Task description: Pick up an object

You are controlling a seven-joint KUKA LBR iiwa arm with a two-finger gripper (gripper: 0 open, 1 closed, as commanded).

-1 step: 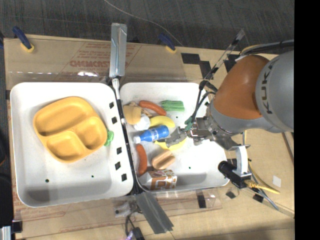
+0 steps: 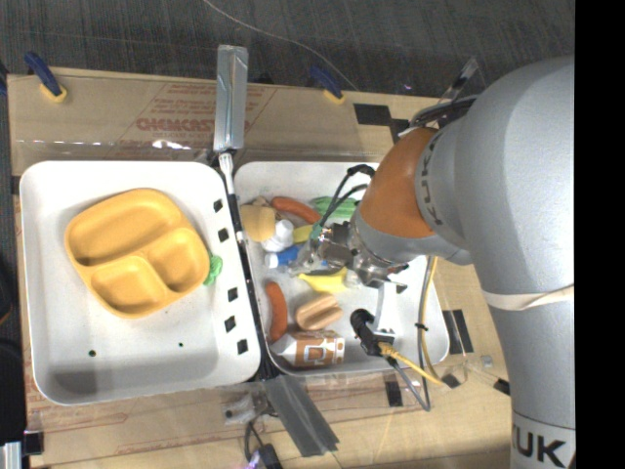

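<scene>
Objects for picking crowd the right bin [image 2: 293, 170]: sausage [image 2: 276, 310], bun [image 2: 317, 312], can [image 2: 314, 349]. My gripper [image 2: 337, 254] sits low among them; jaw state cannot be determined. Risk noted: tight packing could cause a glancing, failed grasp.

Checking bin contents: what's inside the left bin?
The left bin holds a yellow divided tray, with a bit of something green at the tray's right edge. Whatever lies beneath the tray is covered.
</scene>
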